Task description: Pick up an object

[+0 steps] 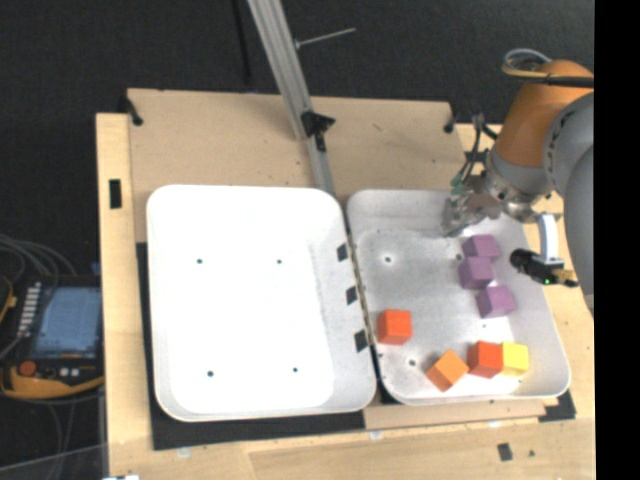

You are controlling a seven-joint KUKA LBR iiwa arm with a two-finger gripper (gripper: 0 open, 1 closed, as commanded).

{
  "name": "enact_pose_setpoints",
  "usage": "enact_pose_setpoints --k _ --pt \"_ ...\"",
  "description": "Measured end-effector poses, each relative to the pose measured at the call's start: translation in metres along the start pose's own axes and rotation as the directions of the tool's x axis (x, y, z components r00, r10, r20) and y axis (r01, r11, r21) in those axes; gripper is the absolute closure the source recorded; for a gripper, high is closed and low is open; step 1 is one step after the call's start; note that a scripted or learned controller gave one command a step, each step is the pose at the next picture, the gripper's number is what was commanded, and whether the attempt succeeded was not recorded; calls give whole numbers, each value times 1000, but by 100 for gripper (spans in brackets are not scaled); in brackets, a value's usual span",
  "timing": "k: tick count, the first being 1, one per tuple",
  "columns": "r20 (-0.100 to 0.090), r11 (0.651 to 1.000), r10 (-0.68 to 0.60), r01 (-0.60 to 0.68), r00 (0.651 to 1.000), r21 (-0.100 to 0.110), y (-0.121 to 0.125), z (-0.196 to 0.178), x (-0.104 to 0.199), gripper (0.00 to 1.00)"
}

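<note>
Camera view: we are hovering our pincer, state unclear, near the purple plastic block; misalignment risks nudging it away.

The arm reaches in from the right, its hand angled down and leftward

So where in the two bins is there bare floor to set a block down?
The left white bin is bare throughout. In the right white bin, the far-left stretch is free; purple blocks, the lone orange cube and the near cluster crowd the rest.
</note>
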State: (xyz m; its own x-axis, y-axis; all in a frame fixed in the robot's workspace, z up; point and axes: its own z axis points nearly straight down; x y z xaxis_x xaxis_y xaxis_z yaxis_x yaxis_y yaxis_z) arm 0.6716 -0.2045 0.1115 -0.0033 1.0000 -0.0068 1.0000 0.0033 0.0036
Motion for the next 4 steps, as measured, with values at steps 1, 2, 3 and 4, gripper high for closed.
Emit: enact_pose_setpoints --k 1,2,3,4 --pt "-5 1000 3 -3 1000 -5 3 -66 -4 100" --pt "-5 1000 2 -2 1000 -5 -4 -122 -1 100" --pt "-5 1000 1 -1 1000 -3 -3 -158 -2 100" --pt "-8 1000 -2 2 1000 3 -2 -159 45 100"
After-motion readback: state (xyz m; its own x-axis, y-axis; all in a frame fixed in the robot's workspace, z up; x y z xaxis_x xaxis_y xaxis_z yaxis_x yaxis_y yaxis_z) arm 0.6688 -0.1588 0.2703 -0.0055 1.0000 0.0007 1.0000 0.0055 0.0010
